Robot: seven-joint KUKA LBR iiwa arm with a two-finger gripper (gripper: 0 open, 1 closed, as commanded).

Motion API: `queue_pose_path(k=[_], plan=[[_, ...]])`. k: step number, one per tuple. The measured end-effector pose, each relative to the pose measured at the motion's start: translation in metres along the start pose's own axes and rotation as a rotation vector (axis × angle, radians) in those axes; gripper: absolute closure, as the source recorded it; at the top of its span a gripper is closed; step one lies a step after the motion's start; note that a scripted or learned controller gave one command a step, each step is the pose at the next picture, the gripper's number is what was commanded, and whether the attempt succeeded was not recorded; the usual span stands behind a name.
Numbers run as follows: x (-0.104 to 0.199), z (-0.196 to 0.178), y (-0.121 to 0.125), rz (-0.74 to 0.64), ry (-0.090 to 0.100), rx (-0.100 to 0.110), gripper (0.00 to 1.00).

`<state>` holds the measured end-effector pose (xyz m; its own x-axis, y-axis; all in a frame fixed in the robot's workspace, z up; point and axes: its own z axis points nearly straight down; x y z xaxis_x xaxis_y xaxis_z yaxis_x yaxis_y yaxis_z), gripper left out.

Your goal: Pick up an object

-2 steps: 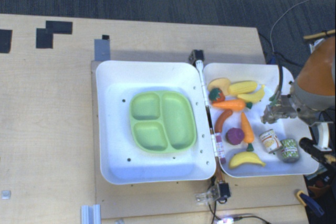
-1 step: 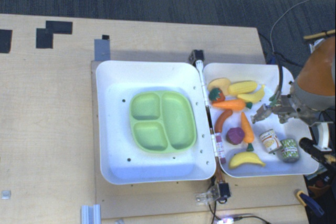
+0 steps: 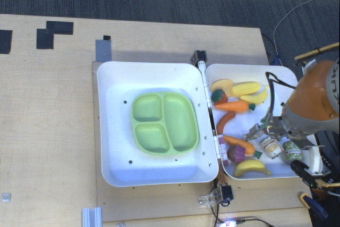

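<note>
The right bin (image 3: 281, 73) holds toy foods: a yellow corn cob (image 3: 243, 89), a banana (image 3: 259, 97), a red pepper with a green top (image 3: 218, 96), a carrot (image 3: 232, 106), a curved orange-red piece (image 3: 222, 121), a second carrot (image 3: 239, 142), a purple vegetable (image 3: 237, 154) and another banana (image 3: 251, 167). My gripper (image 3: 264, 133) hangs low over the bin's right middle, just right of the second carrot. A small pale jar (image 3: 271, 148) and a greenish can (image 3: 291, 153) lie right below it. The wrist hides what lies under it.
The left bin (image 3: 114, 114) holds a green divided plate (image 3: 164, 123). The arm's orange band (image 3: 317, 95) overhangs the right bin's right edge. A clamp and cables (image 3: 219, 195) sit at the front between the bins. Dark carpet lies beyond the bench.
</note>
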<state>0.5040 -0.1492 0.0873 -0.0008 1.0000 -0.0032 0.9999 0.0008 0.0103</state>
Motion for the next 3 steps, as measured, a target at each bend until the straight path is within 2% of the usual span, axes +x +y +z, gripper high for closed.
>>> queue_pose_path(k=[1, 2, 3], plan=[[0.000, -0.012, 0.003, -0.001, -0.001, -0.007, 1.00], [0.000, -0.012, 0.002, -0.002, -0.001, -0.006, 0.00], [0.001, -0.022, 0.004, -0.004, -0.001, -0.010, 1.00]])
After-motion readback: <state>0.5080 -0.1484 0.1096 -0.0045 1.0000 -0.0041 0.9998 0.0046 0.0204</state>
